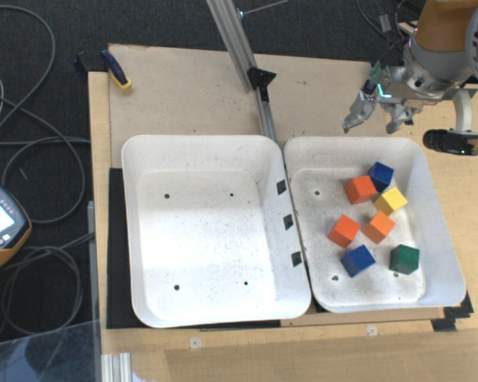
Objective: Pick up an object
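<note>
Several small blocks lie in the right bin (327, 297): a blue block (381, 173) at the back, an orange block (360, 189) beside it, a yellow block (391, 200), two more orange blocks (344, 231) (378, 227), a second blue block (357, 260) and a green block (405, 259) toward the front. My gripper (377, 120) hangs above the bench just behind the right bin's far rim, well above the blocks. Its fingers are spread apart with nothing between them.
The left bin (143, 165) sits beside the right one. A slanted metal pole (237, 42) rises from a clamp at the back between the bins. A yellow and blue clamp (115, 68) sits at the bench's back left corner. Cables lie on the floor to the left.
</note>
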{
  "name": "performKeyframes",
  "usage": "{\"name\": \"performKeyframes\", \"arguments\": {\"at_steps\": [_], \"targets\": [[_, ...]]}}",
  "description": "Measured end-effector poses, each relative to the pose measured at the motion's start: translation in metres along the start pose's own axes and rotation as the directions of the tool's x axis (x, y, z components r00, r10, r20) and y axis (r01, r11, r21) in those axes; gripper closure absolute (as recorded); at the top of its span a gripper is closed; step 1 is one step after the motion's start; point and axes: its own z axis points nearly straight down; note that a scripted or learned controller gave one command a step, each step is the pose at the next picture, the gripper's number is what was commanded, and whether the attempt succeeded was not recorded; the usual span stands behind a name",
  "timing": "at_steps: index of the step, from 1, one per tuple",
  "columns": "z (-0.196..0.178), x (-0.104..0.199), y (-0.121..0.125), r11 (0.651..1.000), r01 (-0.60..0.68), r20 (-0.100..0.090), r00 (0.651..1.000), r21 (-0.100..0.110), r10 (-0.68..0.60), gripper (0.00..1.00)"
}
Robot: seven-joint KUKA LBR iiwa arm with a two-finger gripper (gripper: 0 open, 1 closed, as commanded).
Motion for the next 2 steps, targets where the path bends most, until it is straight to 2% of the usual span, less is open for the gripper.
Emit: {"name": "performKeyframes", "arguments": {"at_steps": [1, 2], "targets": [[-0.003, 0.000, 0.001, 1.000, 0.001, 0.002, 1.000, -0.004, -0.001, 0.00], [0.056, -0.004, -0.007, 1.000, -0.001, 0.001, 1.000, 0.001, 0.001, 0.00]]}}
